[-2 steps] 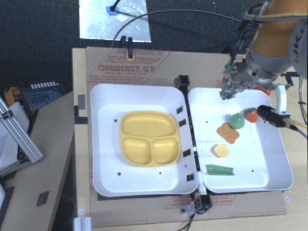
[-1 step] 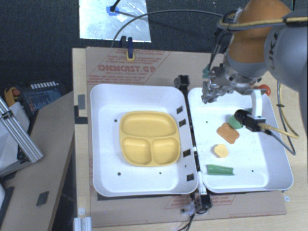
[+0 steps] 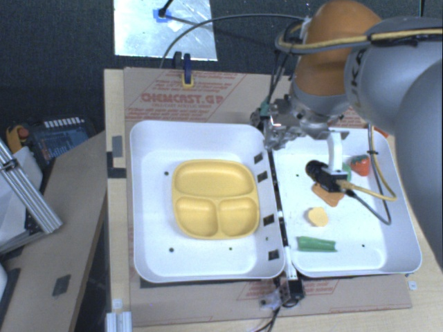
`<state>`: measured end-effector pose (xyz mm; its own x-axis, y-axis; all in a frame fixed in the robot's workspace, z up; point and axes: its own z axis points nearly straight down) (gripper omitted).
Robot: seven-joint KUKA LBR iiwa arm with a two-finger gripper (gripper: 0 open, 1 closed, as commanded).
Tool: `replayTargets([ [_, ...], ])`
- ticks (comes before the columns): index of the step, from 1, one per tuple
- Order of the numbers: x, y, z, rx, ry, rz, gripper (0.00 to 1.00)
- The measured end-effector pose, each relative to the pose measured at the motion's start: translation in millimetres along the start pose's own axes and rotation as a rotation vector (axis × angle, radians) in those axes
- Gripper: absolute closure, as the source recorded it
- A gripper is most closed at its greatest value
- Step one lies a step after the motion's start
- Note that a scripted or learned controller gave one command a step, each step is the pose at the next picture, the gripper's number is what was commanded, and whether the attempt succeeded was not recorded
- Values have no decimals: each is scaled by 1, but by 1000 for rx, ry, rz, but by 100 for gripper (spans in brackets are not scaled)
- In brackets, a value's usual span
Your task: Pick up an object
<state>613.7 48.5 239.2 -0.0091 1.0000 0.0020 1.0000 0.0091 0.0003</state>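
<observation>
Under both bins, a brown cardboard sheet (image 3: 208, 88), pinned at its far edge by a blue-and-yellow clamp (image 3: 185, 71). Beyond that, on dark cloth (image 3: 55, 40), a silvery foil square (image 3: 166, 33) with a scrap of blue tape (image 3: 162, 13). At far left, a dark electronic box (image 3: 61, 138) with a red button (image 3: 19, 133). Nearer, an aluminium rail (image 3: 28, 196) at a slant over the tan bench (image 3: 76, 206). At the near edge, between the bins, a knot of cables (image 3: 284, 294).

Over the far end of the joined bin walls, the gripper (image 3: 275, 135), below the grey arm (image 3: 394, 68) and its orange band (image 3: 336, 43). Cannot tell how wide the gripper stands: blurred and partly hidden under the wrist. Hangs apart from every loose piece in the right bin.

In the left bin (image 3: 149, 185), one yellow three-part tray (image 3: 214, 198), flat, about the middle. In the right bin (image 3: 387, 247), the small pieces for picking:
- a red piece with a green end (image 3: 359, 164), far right
- an orange-brown piece (image 3: 330, 196), about the middle
- a pale yellow disc (image 3: 318, 217), just nearer than that
- a green strip (image 3: 316, 243), nearest, lying flat

Along the joined walls, a row of black clips (image 3: 266, 178).

Reads "CHEMCAST GP" in red on the cardboard's far strip. Smaller red lines beneath, too small to make out.
</observation>
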Motion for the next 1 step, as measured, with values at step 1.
replayTargets([
  [1,56,-5,16,1,0,0,100],
])
